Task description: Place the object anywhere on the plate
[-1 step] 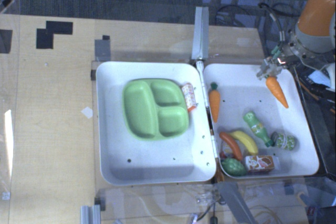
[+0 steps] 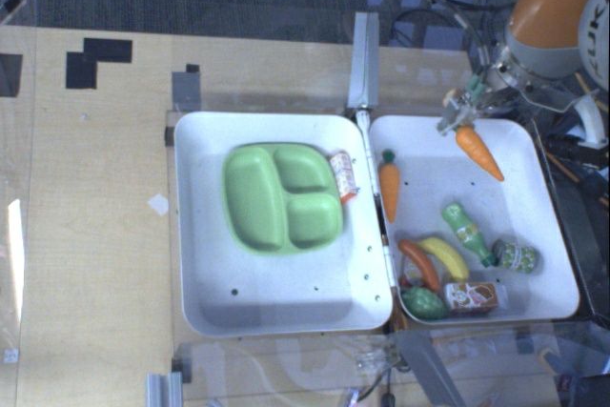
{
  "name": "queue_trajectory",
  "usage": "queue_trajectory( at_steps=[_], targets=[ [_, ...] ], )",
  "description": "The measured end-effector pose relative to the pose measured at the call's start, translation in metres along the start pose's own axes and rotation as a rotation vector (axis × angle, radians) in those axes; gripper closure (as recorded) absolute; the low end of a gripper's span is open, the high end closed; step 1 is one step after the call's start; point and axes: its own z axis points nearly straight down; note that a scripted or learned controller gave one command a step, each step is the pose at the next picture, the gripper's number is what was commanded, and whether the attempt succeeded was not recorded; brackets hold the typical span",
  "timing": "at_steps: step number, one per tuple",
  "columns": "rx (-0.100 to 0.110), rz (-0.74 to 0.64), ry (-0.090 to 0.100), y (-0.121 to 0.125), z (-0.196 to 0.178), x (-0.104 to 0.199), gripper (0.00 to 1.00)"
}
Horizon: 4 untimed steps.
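A green divided plate [image 2: 283,196] lies in the left bin [image 2: 210,291]. My gripper [image 2: 461,115] hangs over the back of the right bin [image 2: 548,234], shut on the leafy end of an orange carrot [image 2: 479,153]. The carrot slants down and to the right from the fingertips. It is well to the right of the plate, with the divider between the bins in between.
A small red-and-white packet [image 2: 342,176] rests against the plate's right rim. The right bin holds a second carrot [image 2: 389,191] by its left wall, a green bottle [image 2: 467,232], a banana [image 2: 446,255], a red sausage-like piece [image 2: 420,262], a small green can [image 2: 518,255], a green vegetable [image 2: 424,302] and a carton [image 2: 472,297].
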Motion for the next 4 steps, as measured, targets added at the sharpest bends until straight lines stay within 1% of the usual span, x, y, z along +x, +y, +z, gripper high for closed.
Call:
queue_trajectory(
  at_steps=[1, 2, 3, 4],
  targets=[
    [0.0, 0.025, 0.0, 0.04, 0.01, 0.055, 1.0],
    [0.0, -0.306, 0.002, 0.057, 0.012, 0.093, 1.0],
    [0.001, -0.38, 0.003, 0.012, 0.049, 0.11, 1.0],
    [0.001, -0.327, 0.003, 0.039, 0.049, 0.185, 1.0]
  ],
)
